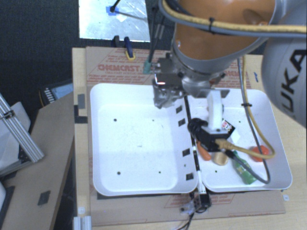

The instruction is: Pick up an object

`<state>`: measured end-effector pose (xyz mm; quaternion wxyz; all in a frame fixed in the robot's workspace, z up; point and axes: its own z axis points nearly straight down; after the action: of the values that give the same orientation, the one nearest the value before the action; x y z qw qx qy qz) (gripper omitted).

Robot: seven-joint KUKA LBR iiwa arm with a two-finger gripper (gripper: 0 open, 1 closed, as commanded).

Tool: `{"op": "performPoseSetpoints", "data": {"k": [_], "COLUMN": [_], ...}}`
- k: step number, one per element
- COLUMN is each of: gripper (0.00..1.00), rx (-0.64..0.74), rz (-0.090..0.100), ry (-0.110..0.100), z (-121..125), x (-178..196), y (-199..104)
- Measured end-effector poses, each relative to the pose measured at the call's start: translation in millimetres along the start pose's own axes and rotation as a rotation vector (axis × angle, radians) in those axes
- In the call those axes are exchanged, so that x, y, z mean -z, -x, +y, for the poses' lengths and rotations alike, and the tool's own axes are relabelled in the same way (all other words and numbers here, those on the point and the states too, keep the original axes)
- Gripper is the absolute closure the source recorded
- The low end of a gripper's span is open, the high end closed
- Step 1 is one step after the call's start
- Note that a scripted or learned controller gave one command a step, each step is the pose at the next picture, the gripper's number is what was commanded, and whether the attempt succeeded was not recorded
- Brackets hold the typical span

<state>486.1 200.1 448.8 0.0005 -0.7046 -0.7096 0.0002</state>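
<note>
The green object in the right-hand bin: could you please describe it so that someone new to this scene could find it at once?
Start at the right bin, the one holding the small pile of objects. Follow that pile to its near end, closest to the bin's front rim, where the green object lies slanted on the white floor. It is the only green piece there, just past a tan round block and an orange piece.

A tan bench (57,143) bears two white bins (139,143) on printed cardboard (115,66).

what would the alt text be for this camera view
A grey and orange robot arm reaches over two shallow white bins, its gripper above the far edge of the left bin. The right bin holds a jumble of small objects.
</note>
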Motion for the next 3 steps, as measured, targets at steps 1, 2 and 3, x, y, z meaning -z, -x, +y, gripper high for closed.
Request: {"op": "performPoseSetpoints", "data": {"k": [1,2,3], "gripper": [1.00,1.00,1.00], "rx": [0.000,-0.006,-0.007], "rz": [0.000,0.002,0.002], "ry": [0.002,0.008,0.011], "z": [55,87,132], "x": [-58,-5,52], "y": [-36,-34,-33]}}
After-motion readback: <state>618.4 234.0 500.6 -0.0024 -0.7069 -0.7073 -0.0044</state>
